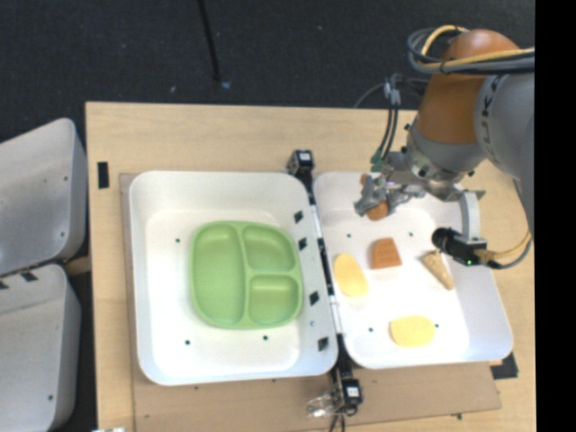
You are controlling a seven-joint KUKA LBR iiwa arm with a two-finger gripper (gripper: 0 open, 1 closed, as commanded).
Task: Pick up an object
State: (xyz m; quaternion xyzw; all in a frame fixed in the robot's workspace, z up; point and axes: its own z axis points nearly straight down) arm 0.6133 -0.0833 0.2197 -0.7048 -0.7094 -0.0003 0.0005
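I am reading no legible writing anywhere while the grey, orange-banded arm [459, 97] is leaning in from the right, its two-finger gripper [376, 203] hanging over the right white bin [477, 331], fingers seemingly pinching a small orange-brown lump [378, 211], though I cannot tell.

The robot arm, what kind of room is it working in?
Probably a robotics lab, not a kitchen. The arm reaches over a wooden bench with two white bins, and the food looks like toy pieces for grasping practice beside a green tray.
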